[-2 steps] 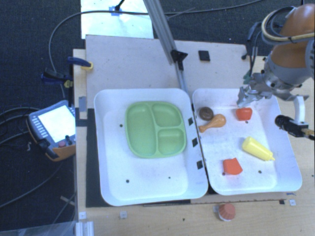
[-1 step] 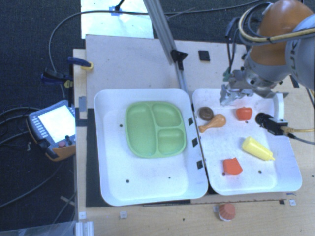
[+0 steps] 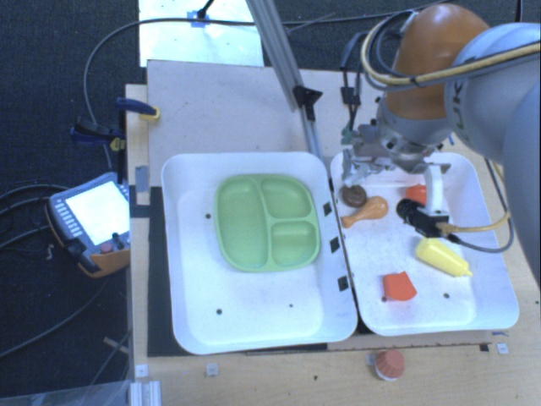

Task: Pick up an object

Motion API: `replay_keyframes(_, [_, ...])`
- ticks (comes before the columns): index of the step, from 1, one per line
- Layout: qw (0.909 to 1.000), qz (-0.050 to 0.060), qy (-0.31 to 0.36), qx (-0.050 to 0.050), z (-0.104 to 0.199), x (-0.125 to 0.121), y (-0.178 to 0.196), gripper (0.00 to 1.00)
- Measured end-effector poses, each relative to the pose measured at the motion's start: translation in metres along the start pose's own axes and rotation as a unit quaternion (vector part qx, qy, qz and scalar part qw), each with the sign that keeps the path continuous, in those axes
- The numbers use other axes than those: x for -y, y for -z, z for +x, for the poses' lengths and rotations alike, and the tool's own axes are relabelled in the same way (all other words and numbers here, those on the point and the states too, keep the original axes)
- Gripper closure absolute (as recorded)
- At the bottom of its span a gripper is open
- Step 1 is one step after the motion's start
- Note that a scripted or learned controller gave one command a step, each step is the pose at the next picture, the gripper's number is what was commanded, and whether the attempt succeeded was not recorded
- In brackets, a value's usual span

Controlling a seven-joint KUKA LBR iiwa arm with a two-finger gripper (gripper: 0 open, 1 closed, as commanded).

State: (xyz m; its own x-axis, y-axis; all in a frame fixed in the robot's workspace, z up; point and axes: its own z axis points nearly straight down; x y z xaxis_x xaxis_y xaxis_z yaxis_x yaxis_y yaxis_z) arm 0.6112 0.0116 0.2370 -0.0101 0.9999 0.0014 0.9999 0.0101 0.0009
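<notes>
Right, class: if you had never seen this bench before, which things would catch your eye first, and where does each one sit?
The big grey arm with its orange band fills the upper right, its gripper hanging over the far left corner of the right bin. Next comes the green divided plate, alone in the left bin. Then the bright bits in the right bin: a yellow piece and an orange block.

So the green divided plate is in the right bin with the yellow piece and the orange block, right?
Not quite. The camera view shows the green divided plate lying in the left bin, by itself. The yellow piece and the orange block are in the right bin, as you said.
</notes>
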Motion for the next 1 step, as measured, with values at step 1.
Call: replay_keyframes(1, [1.0000,-0.001,0.001,-0.001,0.0645,-0.0068,-0.0045,1.00])
